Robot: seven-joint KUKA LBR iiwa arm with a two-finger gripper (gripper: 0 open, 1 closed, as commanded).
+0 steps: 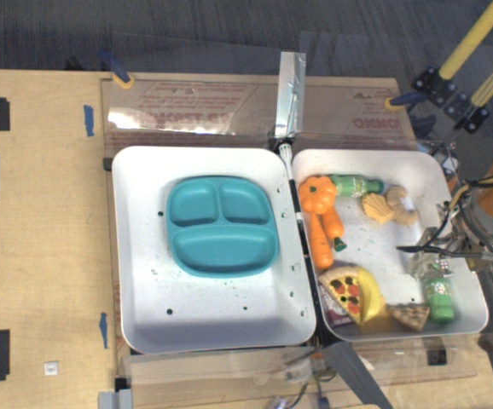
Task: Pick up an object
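the left bin [136, 228] holds a teal divided plate [223, 227] lying flat near its centre. the right bin [417, 164] holds a jumble of toy food: an orange pumpkin [318, 193] at about 11 o'clock, a green bottle [355, 183] just beside it toward 12, a carrot [322, 235] below the pumpkin, a tan bread-like piece [388, 205] near 1 o'clock, a pizza slice [343, 290] touching a yellow banana [369, 295] at 7 o'clock, a brown piece [410, 316] at 6, and a green can [439, 300] at 5. the gripper [434, 250] sits at about 3 to 4 o'clock of this bin, just above the can; whether it is apart or together cannot be told.
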